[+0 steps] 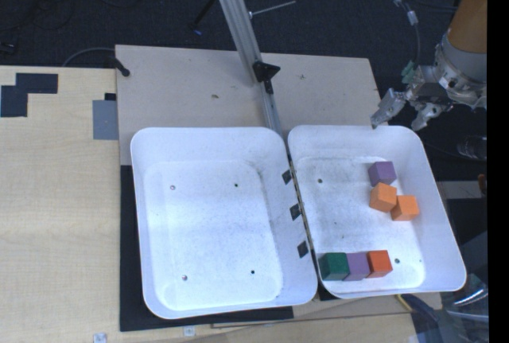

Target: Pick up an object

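Note:
The right bin [433, 174] holds several small blocks. A purple block [382, 172] lies near its far right, with two orange blocks [383, 196] [406, 208] just in front of it. Along the near edge a green block [335, 265], a purple block [358, 264] and an orange block [379, 263] sit in a row. My gripper [403, 112] hangs above the far right corner of the right bin, open, with nothing between its fingers. It is apart from every block.
The left bin [151, 174] sits beside the right one, joined by black clips [295, 211]. A slanted aluminium bar [238, 23] rises behind the bins. Light wooden bench surface lies to the left.

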Tool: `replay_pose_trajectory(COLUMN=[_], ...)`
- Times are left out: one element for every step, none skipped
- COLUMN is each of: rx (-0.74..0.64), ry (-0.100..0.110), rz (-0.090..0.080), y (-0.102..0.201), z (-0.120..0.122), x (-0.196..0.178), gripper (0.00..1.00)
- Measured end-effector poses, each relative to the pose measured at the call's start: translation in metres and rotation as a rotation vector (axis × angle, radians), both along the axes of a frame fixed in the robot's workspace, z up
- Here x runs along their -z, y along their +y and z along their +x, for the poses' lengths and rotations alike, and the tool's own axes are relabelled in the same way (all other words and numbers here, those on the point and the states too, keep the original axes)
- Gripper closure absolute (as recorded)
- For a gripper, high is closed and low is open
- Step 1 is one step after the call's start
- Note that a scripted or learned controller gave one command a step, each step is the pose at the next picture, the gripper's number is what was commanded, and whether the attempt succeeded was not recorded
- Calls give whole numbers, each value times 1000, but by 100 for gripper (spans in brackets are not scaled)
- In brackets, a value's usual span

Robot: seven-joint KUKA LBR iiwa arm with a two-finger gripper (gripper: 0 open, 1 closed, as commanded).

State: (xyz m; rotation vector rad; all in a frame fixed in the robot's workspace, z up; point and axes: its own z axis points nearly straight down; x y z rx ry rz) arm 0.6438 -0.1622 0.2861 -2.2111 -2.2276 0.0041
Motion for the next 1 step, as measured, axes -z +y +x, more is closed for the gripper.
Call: replay_pose_trajectory(rx=[12], ry=[9], rz=[2], y=[-44], z=[-90], x=[120], gripper=[0])
